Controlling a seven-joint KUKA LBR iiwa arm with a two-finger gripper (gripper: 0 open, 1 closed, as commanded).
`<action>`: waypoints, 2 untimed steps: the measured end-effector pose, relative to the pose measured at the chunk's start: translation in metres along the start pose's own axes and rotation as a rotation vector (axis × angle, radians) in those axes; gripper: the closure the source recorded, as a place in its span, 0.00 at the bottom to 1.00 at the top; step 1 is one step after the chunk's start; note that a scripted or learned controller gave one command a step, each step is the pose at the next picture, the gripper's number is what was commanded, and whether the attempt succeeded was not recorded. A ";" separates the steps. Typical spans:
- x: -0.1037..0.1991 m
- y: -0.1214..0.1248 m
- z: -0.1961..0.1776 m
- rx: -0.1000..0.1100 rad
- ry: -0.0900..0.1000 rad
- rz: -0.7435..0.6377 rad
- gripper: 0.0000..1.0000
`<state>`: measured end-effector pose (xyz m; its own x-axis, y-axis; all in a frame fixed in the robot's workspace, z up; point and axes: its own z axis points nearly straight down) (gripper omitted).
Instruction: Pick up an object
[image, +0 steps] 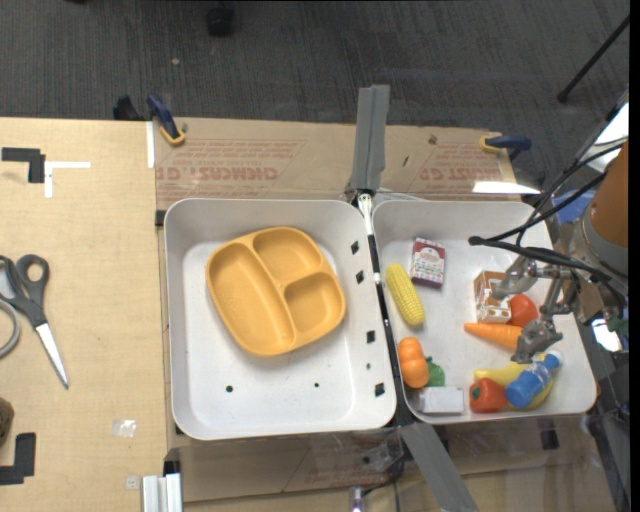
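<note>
My gripper (528, 310) hangs over the right side of the right bin (455, 222) and stands open. One finger is near a small orange box (490, 291); the other is by a blue bottle (531, 386). A red-orange toy (523, 309) lies between them, and I cannot see a grip on it. An orange carrot (491, 333) lies just left of the gripper. Also in this bin are a corn cob (405, 293), a small red and white carton (428, 263), an orange fruit (411, 362), a white block (442, 401), a red vegetable (487, 396) and a yellow piece (506, 374).
The left bin (190, 400) holds a yellow divided plate (277, 290). Scissors (36, 312) lie on the bench at far left. Black cables (545, 205) run from the arm over the right bin's back right corner. A grey bar (371, 135) stands behind the bins.
</note>
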<state>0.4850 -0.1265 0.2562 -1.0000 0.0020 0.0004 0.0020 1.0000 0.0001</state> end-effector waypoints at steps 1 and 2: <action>-0.016 0.031 0.144 0.001 -0.006 0.064 0.00; -0.092 0.009 0.151 0.001 -0.004 0.267 0.00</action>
<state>0.5770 -0.1174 0.1051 -0.9640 0.2659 -0.0033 0.2659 0.9640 -0.0002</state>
